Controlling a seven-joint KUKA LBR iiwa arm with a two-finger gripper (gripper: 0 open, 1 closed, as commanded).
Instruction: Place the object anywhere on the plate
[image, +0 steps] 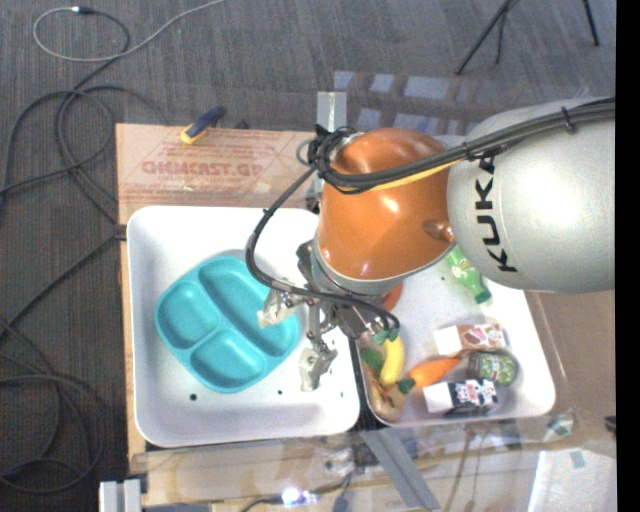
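Teal three-compartment plate (225, 322), flat in left bin, nothing on it

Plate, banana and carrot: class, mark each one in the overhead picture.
plate (228, 325), camera view, on the ridge between its compartments.
banana (392, 361), camera view, on the middle of its yellow peel.
carrot (436, 371), camera view, on the middle of its orange body.

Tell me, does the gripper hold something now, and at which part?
Cannot be told: the gripper hangs over the left bin beside the plate.
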